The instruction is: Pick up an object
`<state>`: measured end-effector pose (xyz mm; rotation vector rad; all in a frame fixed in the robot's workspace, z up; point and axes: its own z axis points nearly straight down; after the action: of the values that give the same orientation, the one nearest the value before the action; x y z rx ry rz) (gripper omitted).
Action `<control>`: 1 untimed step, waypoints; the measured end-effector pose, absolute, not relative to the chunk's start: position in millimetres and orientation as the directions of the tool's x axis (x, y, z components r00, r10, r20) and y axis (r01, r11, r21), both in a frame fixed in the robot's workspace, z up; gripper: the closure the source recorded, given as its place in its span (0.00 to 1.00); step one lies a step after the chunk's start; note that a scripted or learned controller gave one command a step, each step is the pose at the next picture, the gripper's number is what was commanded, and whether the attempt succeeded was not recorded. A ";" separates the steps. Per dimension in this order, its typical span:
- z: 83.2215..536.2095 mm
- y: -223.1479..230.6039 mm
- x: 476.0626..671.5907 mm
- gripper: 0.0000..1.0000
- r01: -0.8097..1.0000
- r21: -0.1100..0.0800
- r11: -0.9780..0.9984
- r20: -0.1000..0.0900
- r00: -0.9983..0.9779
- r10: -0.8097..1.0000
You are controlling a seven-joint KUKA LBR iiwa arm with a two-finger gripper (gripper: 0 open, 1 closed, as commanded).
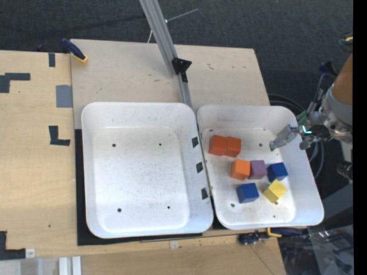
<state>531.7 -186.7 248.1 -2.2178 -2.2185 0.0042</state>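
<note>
Over the right bin's (289,116) far-right rim, end effector (285,136) hangs empty, finger state unclear; blocks cluster mid-bin, nearest blue block (277,171) just toward the tabletop's near edge.

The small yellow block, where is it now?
The small yellow block lies in the right white bin, near its front edge, just below the blue cube.

Two bins sit side by side on the tabletop (137,73). Six blocks (252,169) cluster in the right bin (229,116); the tool (291,134) hangs over its right rim.
</note>
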 end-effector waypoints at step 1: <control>250.2 -186.7 532.5 0.00 1.000 -0.001 0.002 0.000 -0.002 1.000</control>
<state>532.5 -186.7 250.2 -2.2187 -2.2226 0.0012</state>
